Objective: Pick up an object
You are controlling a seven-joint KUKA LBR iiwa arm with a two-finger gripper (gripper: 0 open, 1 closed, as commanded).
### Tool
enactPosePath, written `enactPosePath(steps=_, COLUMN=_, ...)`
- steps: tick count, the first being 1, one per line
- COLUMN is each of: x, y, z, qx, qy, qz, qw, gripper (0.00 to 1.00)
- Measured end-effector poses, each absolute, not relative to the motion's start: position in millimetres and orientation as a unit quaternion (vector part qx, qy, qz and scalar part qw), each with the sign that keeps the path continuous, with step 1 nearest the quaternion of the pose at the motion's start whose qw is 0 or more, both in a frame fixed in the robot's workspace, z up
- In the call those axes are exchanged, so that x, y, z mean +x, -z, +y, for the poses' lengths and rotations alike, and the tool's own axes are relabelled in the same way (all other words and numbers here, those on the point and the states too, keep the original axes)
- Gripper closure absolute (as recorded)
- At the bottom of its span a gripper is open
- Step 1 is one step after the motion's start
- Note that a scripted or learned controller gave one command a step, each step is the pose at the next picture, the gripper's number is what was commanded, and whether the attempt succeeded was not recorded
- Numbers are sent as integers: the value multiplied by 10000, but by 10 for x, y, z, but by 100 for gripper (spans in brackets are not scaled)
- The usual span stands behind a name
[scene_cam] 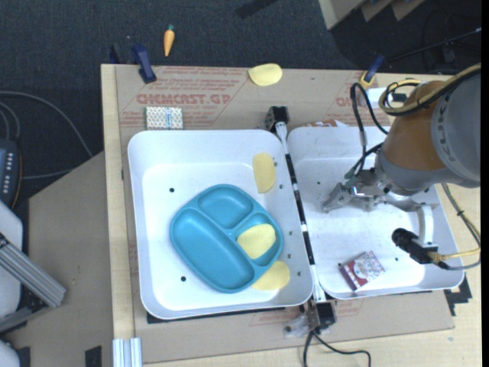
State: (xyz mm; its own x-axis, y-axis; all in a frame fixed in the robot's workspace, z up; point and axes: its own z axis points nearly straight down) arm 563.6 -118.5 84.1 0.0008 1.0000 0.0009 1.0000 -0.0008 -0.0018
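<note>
Right of centre, the gripper (334,199) hangs low over the right bin (328,147), fingers apart and holding nothing, the packet (361,270) lying lower right.

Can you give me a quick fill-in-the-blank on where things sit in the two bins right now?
1. The blue divided plate lies in the ____ bin.
2. One yellow chip-like piece rests on the ____.
3. The small red-and-white packet lies in the ____ bin, near its front edge.
4. The gripper hangs over the ____ bin.

Missing words: left; plate; right; right
</note>
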Motion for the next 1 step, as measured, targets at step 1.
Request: enactPosePath(steps=1, x=6157, y=-848, z=-1051, qx=-7067, qy=3, qz=-7075, qw=-4, gripper=0)
